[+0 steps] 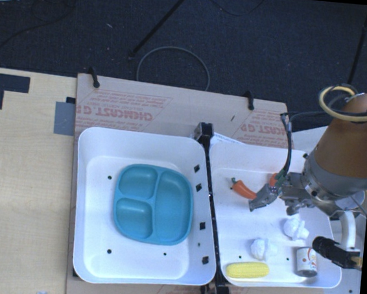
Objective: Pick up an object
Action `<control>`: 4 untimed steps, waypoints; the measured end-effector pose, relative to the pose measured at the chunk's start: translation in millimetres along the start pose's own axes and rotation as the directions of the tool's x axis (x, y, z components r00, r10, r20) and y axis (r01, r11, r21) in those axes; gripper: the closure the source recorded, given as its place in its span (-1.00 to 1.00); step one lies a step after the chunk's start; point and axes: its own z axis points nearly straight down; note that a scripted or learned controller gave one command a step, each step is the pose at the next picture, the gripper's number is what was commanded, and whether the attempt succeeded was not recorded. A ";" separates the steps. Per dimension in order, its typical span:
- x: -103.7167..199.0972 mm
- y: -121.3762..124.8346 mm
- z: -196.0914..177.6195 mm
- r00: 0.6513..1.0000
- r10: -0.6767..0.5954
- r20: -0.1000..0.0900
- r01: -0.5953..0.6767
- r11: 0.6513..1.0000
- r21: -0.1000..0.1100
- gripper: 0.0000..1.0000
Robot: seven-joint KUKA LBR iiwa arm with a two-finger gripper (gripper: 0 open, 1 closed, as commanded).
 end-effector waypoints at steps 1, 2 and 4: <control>-0.3 2.3 -6.6 1.000 -0.002 0.001 0.002 1.000 -0.012 -1.00; 0.5 -4.0 38.7 1.000 -0.001 0.001 0.001 1.000 -0.008 -1.00; -1.4 -1.9 141.6 1.000 -0.001 0.001 0.001 1.000 -0.013 -1.00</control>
